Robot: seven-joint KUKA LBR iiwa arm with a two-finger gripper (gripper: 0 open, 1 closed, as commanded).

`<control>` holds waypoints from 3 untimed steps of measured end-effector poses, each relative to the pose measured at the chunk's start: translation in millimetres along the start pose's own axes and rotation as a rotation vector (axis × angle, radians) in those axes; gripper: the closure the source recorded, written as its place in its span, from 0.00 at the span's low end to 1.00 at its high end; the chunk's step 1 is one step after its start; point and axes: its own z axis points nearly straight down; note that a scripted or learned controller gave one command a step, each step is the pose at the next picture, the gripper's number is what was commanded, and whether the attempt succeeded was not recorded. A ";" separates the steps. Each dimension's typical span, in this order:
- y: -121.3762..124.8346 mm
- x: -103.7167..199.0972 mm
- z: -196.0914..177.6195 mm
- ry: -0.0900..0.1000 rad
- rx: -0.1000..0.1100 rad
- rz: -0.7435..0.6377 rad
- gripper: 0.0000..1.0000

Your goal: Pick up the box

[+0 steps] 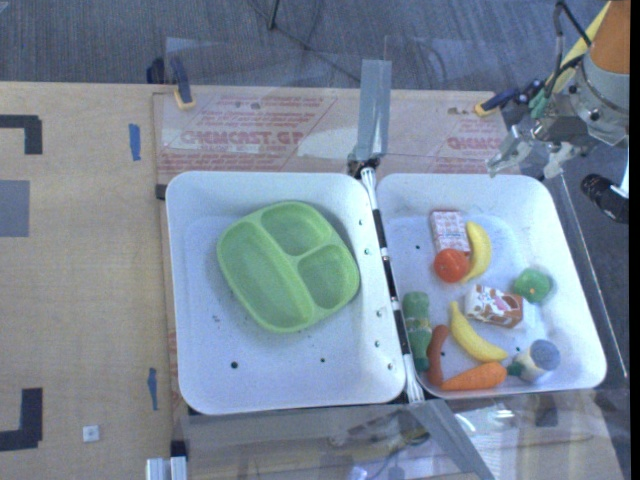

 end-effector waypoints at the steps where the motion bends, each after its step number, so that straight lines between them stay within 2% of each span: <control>1: 1.1 0.3 -11.3 -0.002 -0.004 -0.002 1.00; 2: 1.1 0.5 -11.2 -0.002 -0.004 -0.002 0.00; 3: 22.0 33.4 146.9 0.000 0.001 0.075 0.00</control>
